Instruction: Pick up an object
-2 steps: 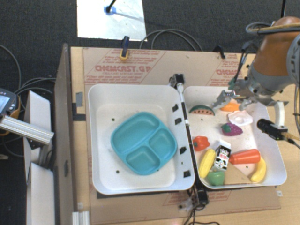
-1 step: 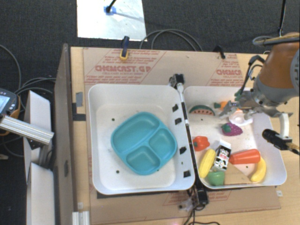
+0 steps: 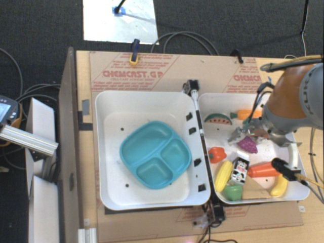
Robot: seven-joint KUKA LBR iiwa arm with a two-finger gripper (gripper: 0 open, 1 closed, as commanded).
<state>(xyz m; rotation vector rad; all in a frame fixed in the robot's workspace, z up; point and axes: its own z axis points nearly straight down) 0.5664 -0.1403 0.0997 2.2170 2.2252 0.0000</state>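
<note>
Gripper (image 3: 246, 134) sits low in the right bin (image 3: 288, 196), its metal fingers pointing toward nine o'clock right over the purple grape bunch (image 3: 248, 145), though whether they are spread or closed on it I cannot tell. Nearer the camera, at six o'clock from it, lie the yellow corn (image 3: 223, 175), green pepper (image 3: 233, 192), milk carton (image 3: 240, 170), carrot (image 3: 261, 169) and banana (image 3: 279, 186), heaped as loose pick targets. Farther off, the watermelon slice (image 3: 219, 119) lies at ten o'clock, and the teal tray (image 3: 155, 154) rests alone in the left bin (image 3: 114, 135), probably as the drop place.
</note>
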